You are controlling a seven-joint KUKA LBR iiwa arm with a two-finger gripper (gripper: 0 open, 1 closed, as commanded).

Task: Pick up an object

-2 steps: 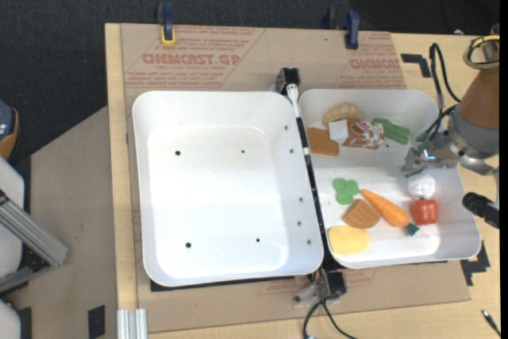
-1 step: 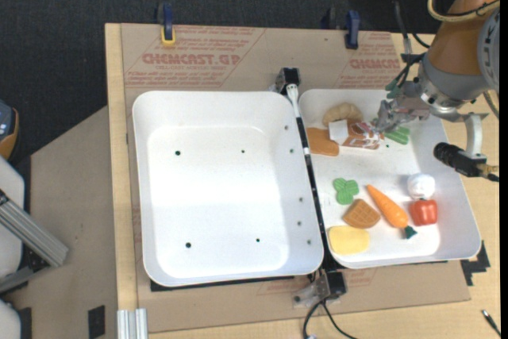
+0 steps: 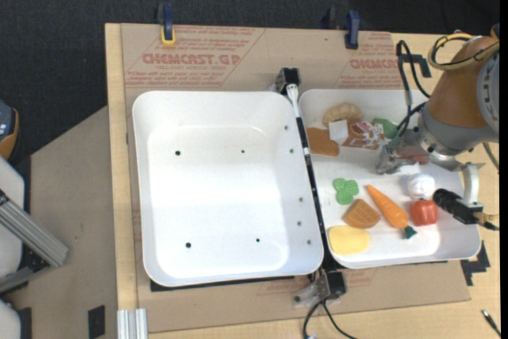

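— Looking for a target, I'd say the carrot is the likeliest pick: it lies flat in the right bin, among the other toy foods.

— Which way does it point?

— Its long axis runs on a slant, orange tip toward the upper left, green stalk end toward the lower right, just beside the red tomato. A waffle piece sits close on its left, a yellow piece below that, a green leaf shape just above.

— And the gripper?

— Low over the right bin's upper half, near the printed packet, apart from the carrot. Whether its fingers are spread or closed I cannot tell; the metal parts blur together, and nothing is visibly held.

— What could go wrong?

— Crowding, in my judgement. Fingers closing along the carrot's length instead of across it would slip off, and a descent between carrot and tomato could nudge either aside. The white ball nearby might roll too.
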